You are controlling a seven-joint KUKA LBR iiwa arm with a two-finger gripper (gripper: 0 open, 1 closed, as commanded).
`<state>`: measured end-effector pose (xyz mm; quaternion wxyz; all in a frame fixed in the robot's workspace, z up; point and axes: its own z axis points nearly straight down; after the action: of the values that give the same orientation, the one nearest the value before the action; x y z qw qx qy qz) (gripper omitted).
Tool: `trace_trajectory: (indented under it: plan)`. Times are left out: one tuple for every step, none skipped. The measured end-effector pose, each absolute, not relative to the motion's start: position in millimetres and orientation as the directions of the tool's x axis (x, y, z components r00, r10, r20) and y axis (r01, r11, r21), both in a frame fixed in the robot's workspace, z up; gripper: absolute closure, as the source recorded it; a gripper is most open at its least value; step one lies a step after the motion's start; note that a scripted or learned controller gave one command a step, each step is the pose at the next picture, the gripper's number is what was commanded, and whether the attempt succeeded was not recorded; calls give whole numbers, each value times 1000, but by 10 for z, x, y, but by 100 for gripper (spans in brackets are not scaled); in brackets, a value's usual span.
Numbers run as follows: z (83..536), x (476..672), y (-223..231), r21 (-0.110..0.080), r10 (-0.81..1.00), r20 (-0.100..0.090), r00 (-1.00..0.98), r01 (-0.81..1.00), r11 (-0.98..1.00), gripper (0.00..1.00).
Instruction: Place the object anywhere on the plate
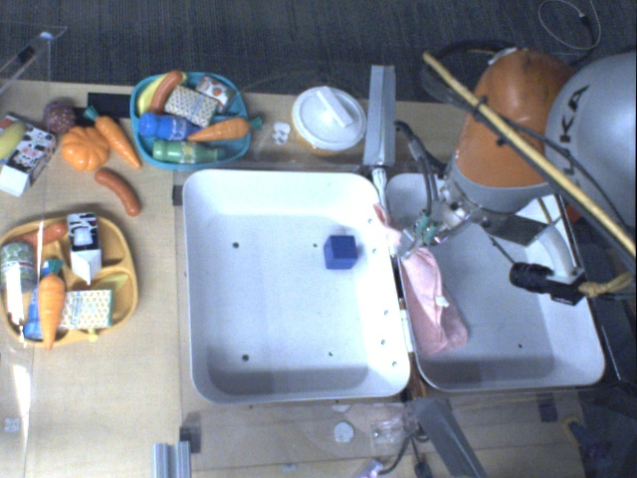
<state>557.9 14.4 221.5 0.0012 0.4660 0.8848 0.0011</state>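
The only legible marking is the partial letters "KU" in dark print on the grey arm housing (597, 108) at the upper right. Printed patterns on the small toy cartons (85, 247) at left are too blurred to read.

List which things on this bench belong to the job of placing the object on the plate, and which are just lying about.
Belonging to the job:
gripper
pink cloth beside it, probably the object
yellow plate, possibly the target

Lying about:
blue block in the left bin
blue bowl of toy food
white lidded tub
toy pumpkin
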Motion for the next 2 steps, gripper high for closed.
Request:
trace_trajectory:
  plan:
    - [2179, 5514, 611, 2, 539, -1, -842, 539, 842, 100]
    - [2311, 5552, 1127, 3, 170, -5, -986, 170, 986, 100]
